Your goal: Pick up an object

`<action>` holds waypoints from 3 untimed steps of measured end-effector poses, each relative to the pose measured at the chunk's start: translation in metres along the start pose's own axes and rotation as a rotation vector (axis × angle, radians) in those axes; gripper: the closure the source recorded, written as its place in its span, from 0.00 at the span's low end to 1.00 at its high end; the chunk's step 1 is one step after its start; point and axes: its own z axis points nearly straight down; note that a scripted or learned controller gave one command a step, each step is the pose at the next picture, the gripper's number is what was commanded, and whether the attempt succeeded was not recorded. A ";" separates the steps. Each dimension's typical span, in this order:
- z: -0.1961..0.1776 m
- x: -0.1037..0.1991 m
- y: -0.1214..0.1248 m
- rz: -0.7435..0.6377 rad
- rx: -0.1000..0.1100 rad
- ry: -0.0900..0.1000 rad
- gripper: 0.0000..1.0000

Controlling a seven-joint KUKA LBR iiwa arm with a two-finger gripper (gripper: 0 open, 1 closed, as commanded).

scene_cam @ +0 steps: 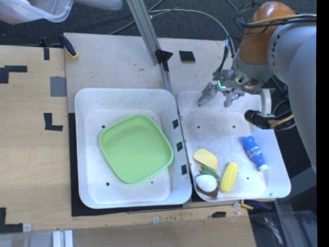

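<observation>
My gripper (218,100) hangs over the far edge of the right bin (216,130), its two fingers spread open with nothing between them. Well below it, near the bin's front, lie a yellow corn cob (229,176), a yellow curved piece (205,158) and a white egg-shaped object (206,182). A blue bottle (253,151) lies toward the bin's right side. The left bin (87,117) holds a green square plate (135,147).
A slanted metal pole (149,32) crosses the bench behind the bins. Black cables (264,118) hang beside the arm at the right bin's far right corner. The raised divider between the bins (180,138) runs just left of the toys.
</observation>
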 end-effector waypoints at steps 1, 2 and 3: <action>0.000 0.000 0.000 0.000 0.000 0.000 0.00; 0.063 0.002 0.000 0.000 0.004 0.000 0.00; 0.104 0.002 -0.001 0.000 0.001 -0.001 0.00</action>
